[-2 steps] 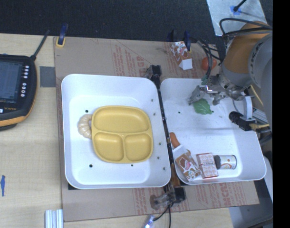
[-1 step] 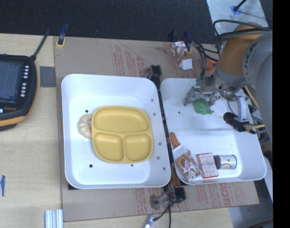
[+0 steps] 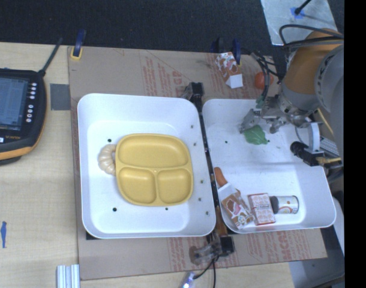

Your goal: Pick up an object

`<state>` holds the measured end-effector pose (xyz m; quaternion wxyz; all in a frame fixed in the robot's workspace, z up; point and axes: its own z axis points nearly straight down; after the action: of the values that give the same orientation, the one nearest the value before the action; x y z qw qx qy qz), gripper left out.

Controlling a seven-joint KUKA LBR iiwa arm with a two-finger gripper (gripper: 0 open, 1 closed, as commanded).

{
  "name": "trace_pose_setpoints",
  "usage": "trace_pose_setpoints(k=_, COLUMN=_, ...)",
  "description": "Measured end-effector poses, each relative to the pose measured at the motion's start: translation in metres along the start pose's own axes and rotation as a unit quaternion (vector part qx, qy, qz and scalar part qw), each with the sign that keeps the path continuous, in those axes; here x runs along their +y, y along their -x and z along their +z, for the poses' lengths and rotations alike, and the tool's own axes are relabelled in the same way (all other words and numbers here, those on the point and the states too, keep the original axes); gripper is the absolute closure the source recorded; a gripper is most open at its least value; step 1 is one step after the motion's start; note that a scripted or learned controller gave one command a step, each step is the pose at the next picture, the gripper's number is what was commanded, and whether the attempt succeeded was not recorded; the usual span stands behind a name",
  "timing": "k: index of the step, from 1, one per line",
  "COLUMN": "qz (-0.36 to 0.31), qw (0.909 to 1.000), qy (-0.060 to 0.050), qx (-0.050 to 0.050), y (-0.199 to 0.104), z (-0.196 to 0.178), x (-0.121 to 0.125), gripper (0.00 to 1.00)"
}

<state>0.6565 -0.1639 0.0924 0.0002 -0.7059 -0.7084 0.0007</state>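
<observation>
The metal two-finger end effector (image 3: pixel 262 120) hangs in the right white bin's (image 3: pixel 303 179) far corner, directly above a small green leafy object (image 3: pixel 255 136); its finger spread I cannot tell. Best descend squarely, straddling the green piece before closing.

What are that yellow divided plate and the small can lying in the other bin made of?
The yellow divided plate looks like moulded plastic: even colour, soft matte sheen, rounded compartment ridges. The small can seems metal, with a shiny pale end and a dark printed label, though it is too small to be sure.
</observation>
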Motion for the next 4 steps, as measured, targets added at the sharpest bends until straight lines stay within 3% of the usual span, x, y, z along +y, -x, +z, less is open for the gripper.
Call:
trace_pose_setpoints(k=1, qz=-0.001, qw=1.0, qy=-0.002, qx=0.0, y=-0.035, z=0.0, x=0.0, gripper=0.0)
trace_pose_setpoints(k=2, qz=0.0, qw=1.0, qy=0.0, qx=0.0, y=-0.005, z=0.0, x=0.0, gripper=0.0)
trace_pose_setpoints(k=3, qz=-0.001, qw=1.0, qy=-0.001, qx=0.0, y=-0.005, z=-0.011, x=0.0, gripper=1.0)
trace_pose_setpoints(k=4, qz=0.0, qw=1.0, qy=-0.001, qx=0.0, y=0.025, z=-0.038, x=-0.023, gripper=1.0)
